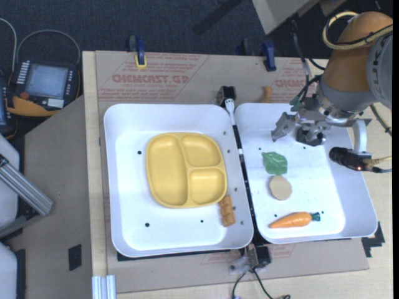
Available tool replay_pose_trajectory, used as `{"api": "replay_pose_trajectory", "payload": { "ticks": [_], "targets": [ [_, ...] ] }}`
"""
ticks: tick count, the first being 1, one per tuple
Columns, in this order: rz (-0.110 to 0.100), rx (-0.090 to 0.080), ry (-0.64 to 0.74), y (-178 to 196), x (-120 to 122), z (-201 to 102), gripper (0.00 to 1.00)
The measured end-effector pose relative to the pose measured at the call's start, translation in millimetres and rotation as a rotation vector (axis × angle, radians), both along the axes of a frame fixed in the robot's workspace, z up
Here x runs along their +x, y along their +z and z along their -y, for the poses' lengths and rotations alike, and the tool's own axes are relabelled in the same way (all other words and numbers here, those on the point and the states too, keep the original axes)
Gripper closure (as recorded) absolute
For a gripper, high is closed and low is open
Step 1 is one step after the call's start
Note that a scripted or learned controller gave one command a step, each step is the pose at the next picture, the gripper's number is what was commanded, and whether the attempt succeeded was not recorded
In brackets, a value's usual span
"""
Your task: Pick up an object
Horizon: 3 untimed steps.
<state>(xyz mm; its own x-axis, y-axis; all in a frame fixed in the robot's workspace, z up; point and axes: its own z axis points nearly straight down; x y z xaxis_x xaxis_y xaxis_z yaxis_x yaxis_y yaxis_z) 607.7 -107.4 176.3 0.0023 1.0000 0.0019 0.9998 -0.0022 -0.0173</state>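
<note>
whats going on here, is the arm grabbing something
Not yet, from what shows. The gripper hangs over the far end of the right bin, with nothing visibly between its fingers. A green piece, a tan disc and a toy carrot lie nearer. The left bin holds a yellow divided plate and a small brown piece.

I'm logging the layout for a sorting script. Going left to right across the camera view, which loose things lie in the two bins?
yellow divided plate → brown snack piece → green toy → orange carrot
</note>
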Motion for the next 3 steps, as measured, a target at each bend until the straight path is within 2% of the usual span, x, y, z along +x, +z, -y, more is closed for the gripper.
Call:
{"api": "replay_pose_trajectory", "payload": {
  "ticks": [1, 3],
  "targets": [
    [0.015, -0.001, 0.002, 8.9, 3.3, -0.2, 0.00],
    [0.009, 0.000, 0.002, -88.6, -1.5, -4.9, 0.00]
  ]
}}
